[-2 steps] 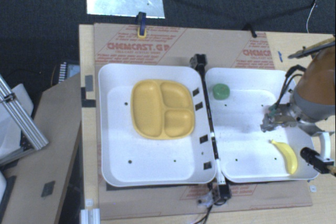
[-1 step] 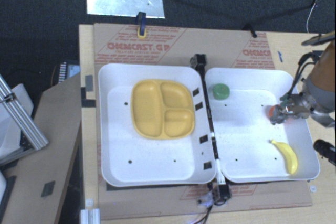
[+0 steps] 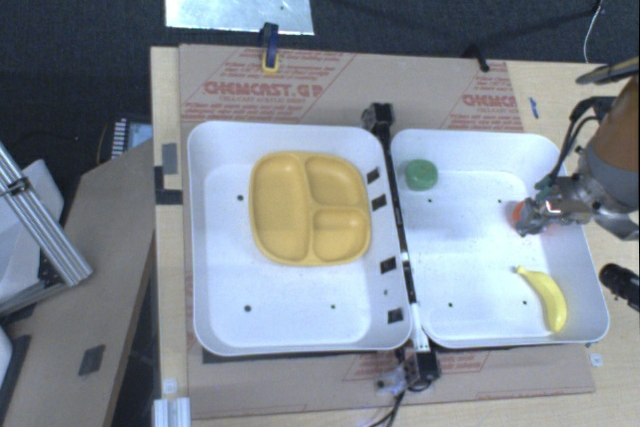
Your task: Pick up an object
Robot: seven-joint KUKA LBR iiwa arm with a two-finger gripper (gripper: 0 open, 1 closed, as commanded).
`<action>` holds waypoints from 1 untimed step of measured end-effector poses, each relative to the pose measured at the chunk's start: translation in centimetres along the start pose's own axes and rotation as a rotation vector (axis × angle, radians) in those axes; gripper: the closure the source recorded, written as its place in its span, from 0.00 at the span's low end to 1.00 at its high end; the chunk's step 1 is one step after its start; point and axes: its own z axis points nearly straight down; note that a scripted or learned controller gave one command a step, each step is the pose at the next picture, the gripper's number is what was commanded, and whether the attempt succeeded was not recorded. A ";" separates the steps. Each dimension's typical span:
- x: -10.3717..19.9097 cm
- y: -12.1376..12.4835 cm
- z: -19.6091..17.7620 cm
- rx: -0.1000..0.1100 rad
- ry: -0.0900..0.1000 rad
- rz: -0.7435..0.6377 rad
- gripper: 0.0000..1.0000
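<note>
A yellow banana (image 3: 545, 296) lies in the right bin (image 3: 470, 315) near its front right corner. A small green round object (image 3: 421, 175) sits at the back left of the same bin. My gripper (image 3: 533, 214) hangs over the right bin's right side, just above and behind the banana, with something small and orange-red showing at its tip. The arm comes in from the right edge.
The left bin (image 3: 225, 305) holds a yellow divided plate (image 3: 307, 207). A black divider strip (image 3: 392, 215) runs between the two bins. Both bins rest on a cardboard sheet (image 3: 330, 85) on the bench.
</note>
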 end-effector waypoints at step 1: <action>4.4 0.6 -0.8 -0.001 0.002 -0.005 1.00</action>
